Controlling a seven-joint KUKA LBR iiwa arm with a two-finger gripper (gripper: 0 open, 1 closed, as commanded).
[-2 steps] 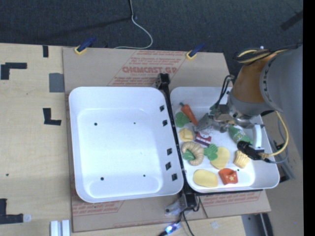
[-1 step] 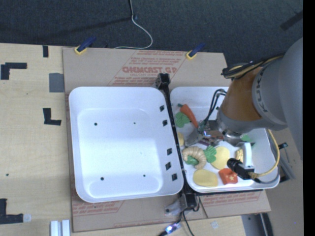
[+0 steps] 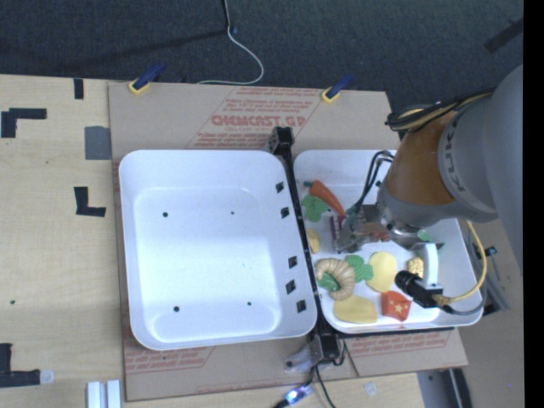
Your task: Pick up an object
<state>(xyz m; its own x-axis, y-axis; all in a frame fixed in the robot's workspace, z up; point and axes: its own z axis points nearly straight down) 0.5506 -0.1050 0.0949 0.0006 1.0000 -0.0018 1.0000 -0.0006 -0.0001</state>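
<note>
Gripper low in right bin, among toy foods; jaw opening and any hold cannot be told; orange carrot at its 11 o'clock; braided bread at 6 o'clock.

- Left white bin, to the left of the claw.
- Cardboard sheet under both bins, reaching beyond the claw.
- Two blue-and-yellow clamps on the sheet's far edge.
- Black tape marks on the wooden surface, far left.
</note>
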